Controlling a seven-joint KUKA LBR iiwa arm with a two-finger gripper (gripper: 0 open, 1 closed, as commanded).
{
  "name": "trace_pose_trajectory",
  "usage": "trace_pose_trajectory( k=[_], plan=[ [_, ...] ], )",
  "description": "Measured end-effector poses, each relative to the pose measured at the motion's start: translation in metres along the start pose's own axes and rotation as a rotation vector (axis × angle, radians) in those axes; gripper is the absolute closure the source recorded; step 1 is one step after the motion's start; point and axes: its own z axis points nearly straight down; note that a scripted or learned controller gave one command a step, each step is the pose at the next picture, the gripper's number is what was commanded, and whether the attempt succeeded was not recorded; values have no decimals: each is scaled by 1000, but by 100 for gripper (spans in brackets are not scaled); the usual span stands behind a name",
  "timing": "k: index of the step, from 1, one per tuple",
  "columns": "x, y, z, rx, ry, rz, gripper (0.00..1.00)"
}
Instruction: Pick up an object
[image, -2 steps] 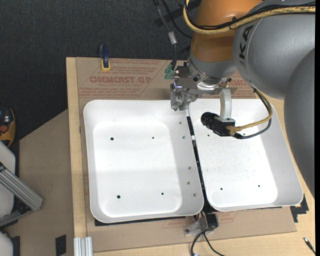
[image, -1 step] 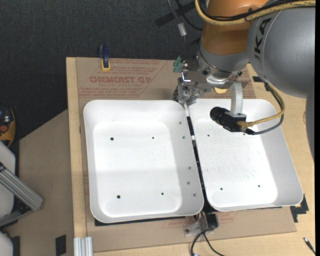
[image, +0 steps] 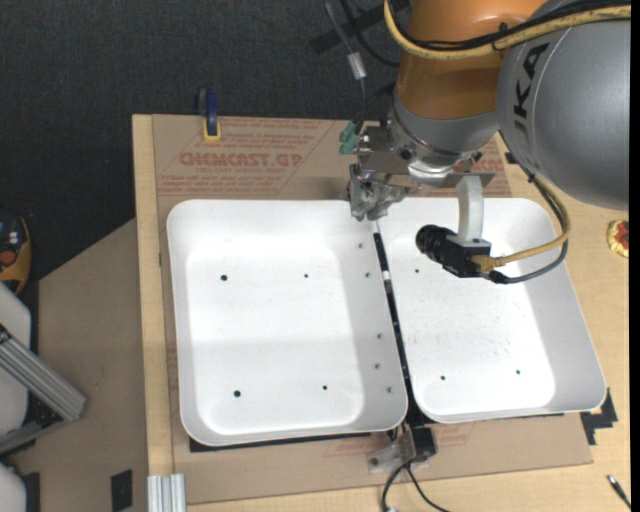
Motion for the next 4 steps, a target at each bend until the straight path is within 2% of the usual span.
trace_pose_trajectory(
  k=[1,2,3,4],
  plan=[
    [-13,-20,-20,-1,-1,3,100],
    [-7,-49,-31,3,0,1,100],
    [96,-42,52,8,0,-8,100],
    [125,-43,-79,-16,7,-4,100]
  ],
)
